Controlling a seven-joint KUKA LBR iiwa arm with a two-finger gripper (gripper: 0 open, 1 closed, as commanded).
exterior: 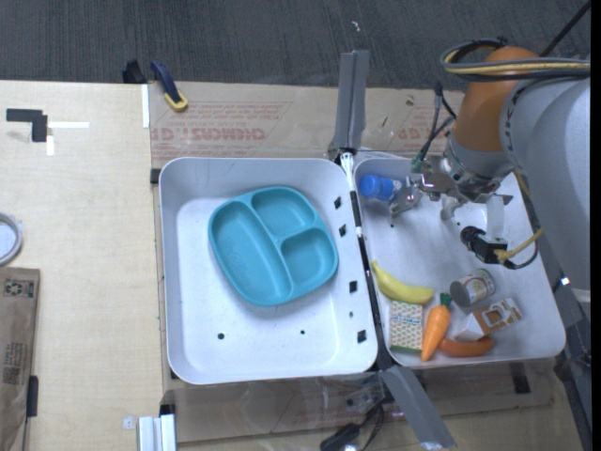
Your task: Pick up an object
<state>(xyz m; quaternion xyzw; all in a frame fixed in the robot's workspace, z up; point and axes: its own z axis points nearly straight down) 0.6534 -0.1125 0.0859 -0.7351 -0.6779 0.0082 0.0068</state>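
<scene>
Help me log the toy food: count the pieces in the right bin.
3 clear ones: a banana by the bin's left wall, a carrot near the front, a sausage-like piece beside it. The arm may hide more.

Red lettering runs along the flat brown cardboard sheet (pixel 282 120) behind the two white bins, and it sits upside down from this camera; a stretch of it looks like "GRAPHIC", though the rest is too faint and small to make out. Over at the left edge, the brown paper bag (pixel 17 341) carries a small dark recycling-type symbol near its top. In the right bin, the small printed packet (pixel 406 327) beside the carrot shows a pattern, but its print is too tiny to read.
</scene>
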